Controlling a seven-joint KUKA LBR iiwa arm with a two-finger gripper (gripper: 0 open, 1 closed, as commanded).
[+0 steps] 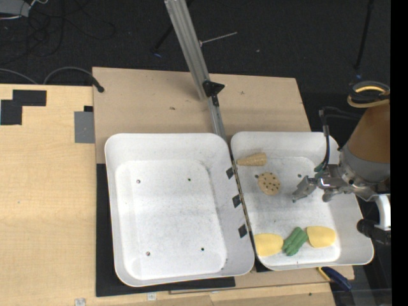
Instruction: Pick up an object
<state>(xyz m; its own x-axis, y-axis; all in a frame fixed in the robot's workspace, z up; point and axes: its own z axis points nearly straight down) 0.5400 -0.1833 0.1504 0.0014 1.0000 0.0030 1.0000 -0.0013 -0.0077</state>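
Right now your claw [310,189] hangs spread and empty at the frame's right, over the right bin [287,142]. Nearest is the cookie [268,183], just left; descend off-centre and you'll nudge it away.

The arm [373,146] reaches in low, its hand [312,187] pointing left.

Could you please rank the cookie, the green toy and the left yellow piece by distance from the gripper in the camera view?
From the gripper:
1. Cookie, just to its left in the right bin.
2. Green toy, below it near the front wall.
3. Left yellow piece, front-left corner.
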